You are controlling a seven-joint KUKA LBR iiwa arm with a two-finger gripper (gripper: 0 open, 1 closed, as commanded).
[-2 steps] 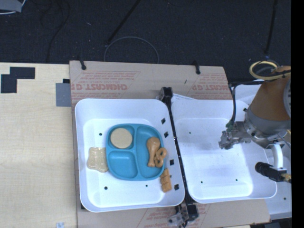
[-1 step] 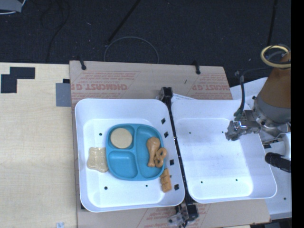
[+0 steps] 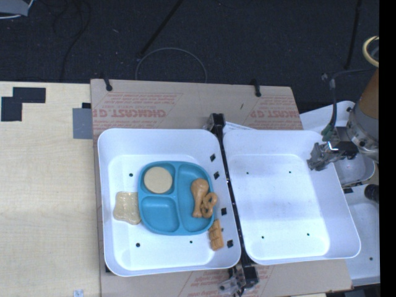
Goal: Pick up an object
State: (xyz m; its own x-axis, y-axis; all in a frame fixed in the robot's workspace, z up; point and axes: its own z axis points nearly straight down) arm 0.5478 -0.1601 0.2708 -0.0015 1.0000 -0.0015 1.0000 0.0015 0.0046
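In the left bin lies a blue sectioned plate. A round tan cookie rests in its upper left section, and a brown pretzel-like piece lies in its right section. A pale bread slice sits on the bin floor left of the plate. A small brown piece lies below the plate's right corner. My gripper hangs at the right bin's upper right rim, far from all these objects, with nothing seen in it.
The right bin sits next to the left one, joined by a black divider. Cardboard lies beneath both bins. Cables run over the dark floor at the back.
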